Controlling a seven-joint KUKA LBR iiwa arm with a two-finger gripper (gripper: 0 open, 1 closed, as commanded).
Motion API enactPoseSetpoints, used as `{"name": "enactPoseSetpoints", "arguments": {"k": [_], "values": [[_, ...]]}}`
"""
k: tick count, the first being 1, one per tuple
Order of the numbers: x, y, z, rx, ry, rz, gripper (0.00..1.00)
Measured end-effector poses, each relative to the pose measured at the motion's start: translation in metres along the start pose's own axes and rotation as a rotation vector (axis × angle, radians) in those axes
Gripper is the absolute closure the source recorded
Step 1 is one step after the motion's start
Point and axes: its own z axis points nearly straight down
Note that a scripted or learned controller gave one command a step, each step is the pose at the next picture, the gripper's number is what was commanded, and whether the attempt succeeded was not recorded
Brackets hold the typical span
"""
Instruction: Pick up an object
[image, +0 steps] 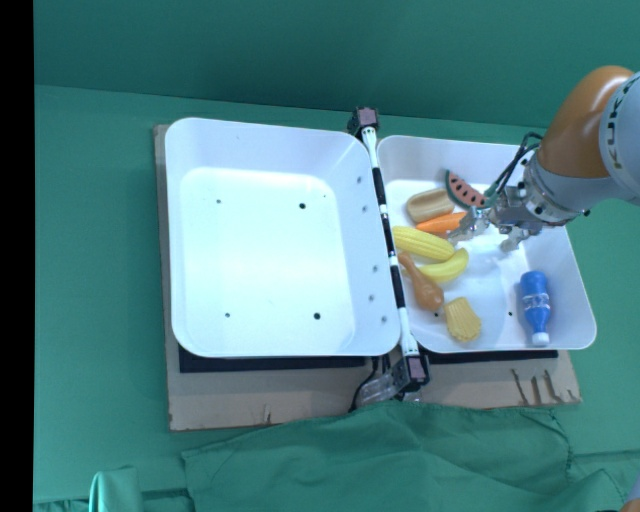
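In the right bin (570, 270), gripper (487, 226) low over the toy food, fingers spread, gripping nothing. Just beside the fingertips: carrot (441, 223), watermelon slice (465, 189), bread roll (429, 204). Farther out: corn cob (422, 243), banana (446, 267), blue bottle (534, 305) well apart. Carrot likely light, rigid, smooth plastic, prone to rolling; best taken across the thick middle. Left bin (190, 200) beyond the divider.

Both bins (270, 150) white, black-dotted. Green cloth (90, 250) under a brown cardboard base (220, 400). Red watermelon slice (465, 189), dark seeds, green rind. Tan bread roll (430, 205); orange carrot (441, 223); yellow corn cob (424, 243); yellow banana (447, 267); blue bottle (534, 305), white-labelled. Arm (590, 120) grey, orange-banded.
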Motion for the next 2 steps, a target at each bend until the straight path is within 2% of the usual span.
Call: {"name": "enactPoseSetpoints", "arguments": {"k": [1,2], "values": [[-0.003,0.002,-0.014,-0.012,-0.006,0.004,1.0],[-0.003,-0.003,-0.076,-0.001,0.0,-0.001,1.0]]}}
